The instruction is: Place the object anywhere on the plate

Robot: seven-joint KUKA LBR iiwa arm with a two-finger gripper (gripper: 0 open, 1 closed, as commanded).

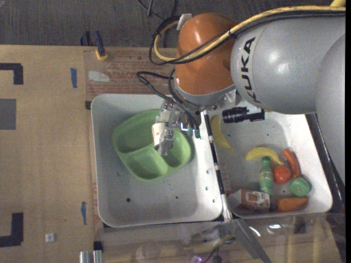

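The wooden bench [49, 163] bears two white bins [148, 201] [318, 196] side by side (edges touching).

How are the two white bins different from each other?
The left bin holds one green divided plate, while the right bin holds many small things, such as bananas and a small green bottle. The gripper hangs over the left bin's plate, not over the right bin. Both bins are white, shallow and sit side by side.
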